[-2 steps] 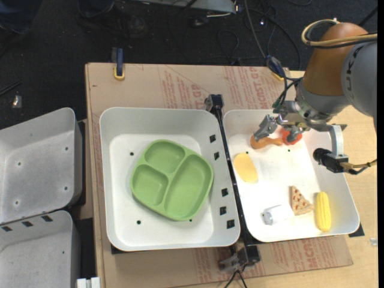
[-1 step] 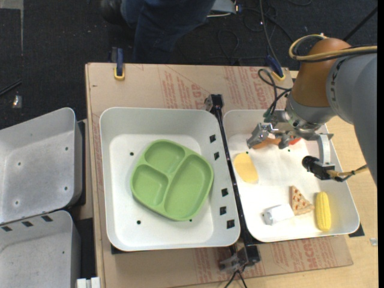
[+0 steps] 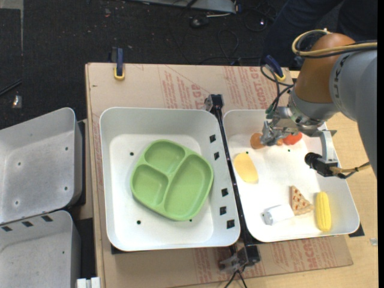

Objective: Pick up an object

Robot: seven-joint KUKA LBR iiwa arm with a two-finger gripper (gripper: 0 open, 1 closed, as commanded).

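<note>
My gripper (image 3: 272, 135) is low over the far end of the right bin (image 3: 345, 192). A small orange object (image 3: 257, 140) lies just to its left, and a red-orange object (image 3: 293, 138) just to its right, both very close to it. Whether either one is touched is hidden by the gripper body. Nearer the front of this bin lie a pale yellow oval piece (image 3: 245, 167), a pizza slice (image 3: 299, 201), a yellow corn cob (image 3: 323, 210) and a small white cylinder (image 3: 275, 214).
The left bin (image 3: 114, 137) holds a green divided plate (image 3: 172, 178). A black divider rail (image 3: 225, 167) runs between the two bins. The arm's grey and orange wrist (image 3: 324, 77) hangs over the right bin's far right corner. White trays (image 3: 36, 161) sit off the bench at left.
</note>
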